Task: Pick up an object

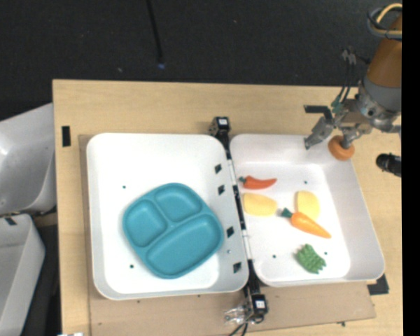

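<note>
Here, two white bins sit side by side on the wooden bench, filling the middle of the frame. The left bin holds one thing: a blue divided plate with three compartments, lying flat in the bin's lower middle, tilted relative to the bin's edges.

The right bin holds several toy foods. A red chili lies near its left wall, toward the upper part. Just below it is a yellow piece, and to the right of that a second yellow piece. A carrot with a green end lies just beneath the second yellow piece, apparently touching it, pointing toward the lower right. A green piece sits apart from these, in the lower part of the bin.

At the upper right of the frame, the arm reaches in, with the tool hanging over the right bin's upper right corner. One dark finger points down and left toward the bin's upper edge. A small orange object shows right at the tool, at the bin's upper right rim, just beside the finger parts; whether it is pinched between them I cannot tell, nor whether the fingers are spread or pressed together.
</note>
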Tool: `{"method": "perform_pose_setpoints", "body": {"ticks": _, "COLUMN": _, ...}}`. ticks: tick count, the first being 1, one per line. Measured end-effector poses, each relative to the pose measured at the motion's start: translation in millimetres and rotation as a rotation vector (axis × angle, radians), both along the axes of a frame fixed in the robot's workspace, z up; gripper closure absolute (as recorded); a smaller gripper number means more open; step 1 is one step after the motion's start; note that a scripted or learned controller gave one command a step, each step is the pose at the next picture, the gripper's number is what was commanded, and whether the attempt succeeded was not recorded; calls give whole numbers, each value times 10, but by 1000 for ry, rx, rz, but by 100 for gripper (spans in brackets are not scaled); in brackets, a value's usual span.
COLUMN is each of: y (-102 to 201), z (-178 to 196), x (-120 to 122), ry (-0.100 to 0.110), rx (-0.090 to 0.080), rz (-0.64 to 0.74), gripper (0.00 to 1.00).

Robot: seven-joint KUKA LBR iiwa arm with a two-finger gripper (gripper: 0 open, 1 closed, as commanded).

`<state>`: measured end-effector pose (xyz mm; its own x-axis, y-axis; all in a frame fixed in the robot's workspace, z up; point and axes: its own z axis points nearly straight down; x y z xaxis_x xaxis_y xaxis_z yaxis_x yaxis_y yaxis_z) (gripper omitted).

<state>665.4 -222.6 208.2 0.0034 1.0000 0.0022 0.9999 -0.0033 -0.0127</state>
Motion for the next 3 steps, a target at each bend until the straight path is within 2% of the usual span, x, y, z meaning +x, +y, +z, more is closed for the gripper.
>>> {"method": "perform_pose_setpoints", "body": {"ticks": 1, "y": 7, "z": 101, "x": 32, "ry": -14, "rx": -4, "rz": 5, "gripper": 0}}
{"method": "perform_pose_setpoints", "body": {"ticks": 2, "y": 15, "z": -316, "x": 59, "ry": -12, "rx": -4, "rz": 7, "gripper": 0}}
{"method": "perform_pose_setpoints", "body": {"ticks": 3, "y": 72, "z": -789, "x": 115, "ry": 8, "rx": 9, "rz": 6, "gripper": 0}}
